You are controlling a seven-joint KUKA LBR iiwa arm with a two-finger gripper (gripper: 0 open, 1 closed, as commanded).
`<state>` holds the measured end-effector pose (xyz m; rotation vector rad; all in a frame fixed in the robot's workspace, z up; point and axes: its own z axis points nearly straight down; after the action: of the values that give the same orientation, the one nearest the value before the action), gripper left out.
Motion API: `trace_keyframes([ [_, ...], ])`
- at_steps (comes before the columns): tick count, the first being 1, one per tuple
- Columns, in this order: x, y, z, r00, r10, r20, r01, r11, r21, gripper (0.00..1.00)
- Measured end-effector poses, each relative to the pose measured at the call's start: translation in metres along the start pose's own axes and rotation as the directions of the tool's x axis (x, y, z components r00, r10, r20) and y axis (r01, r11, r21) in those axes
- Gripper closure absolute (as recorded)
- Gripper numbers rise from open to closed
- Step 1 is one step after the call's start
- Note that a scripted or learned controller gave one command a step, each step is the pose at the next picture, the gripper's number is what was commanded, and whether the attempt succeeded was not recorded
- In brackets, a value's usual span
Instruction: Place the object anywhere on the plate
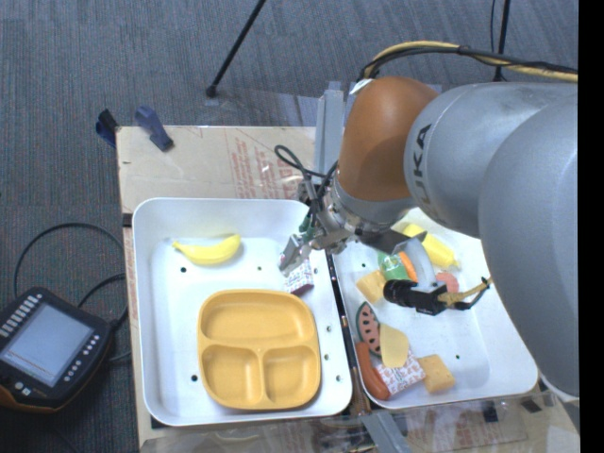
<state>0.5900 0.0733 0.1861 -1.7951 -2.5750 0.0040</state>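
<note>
Your gripper (300,251) pinched a small packet (301,274) just above the yellow plate (257,349), near its upper right rim in the left bin (156,300). Pickup looked done; you hadn't yet set it down.

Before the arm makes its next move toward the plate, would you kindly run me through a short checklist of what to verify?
1. Pincer over the left bin: ok, it is above the plate's far edge.
2. Object in the pincer: ok, a small packet hangs between the fingers.
3. Firmness of the grip: cannot tell.
4. Plate free to receive: ok, all three compartments look bare.
5. Banana out of the way: ok, it lies apart, beyond the plate toward the bin's far left corner.
6. Packet over the plate: not ok, it hangs at the plate's far rim, not above a compartment.
</note>
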Motion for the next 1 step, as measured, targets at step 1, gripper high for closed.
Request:
trace_keyframes([
  [1, 0.0, 0.0, 0.0, 1.0, 0.0, 0.0, 0.0, 1.0, 0.0, 0.0],
])
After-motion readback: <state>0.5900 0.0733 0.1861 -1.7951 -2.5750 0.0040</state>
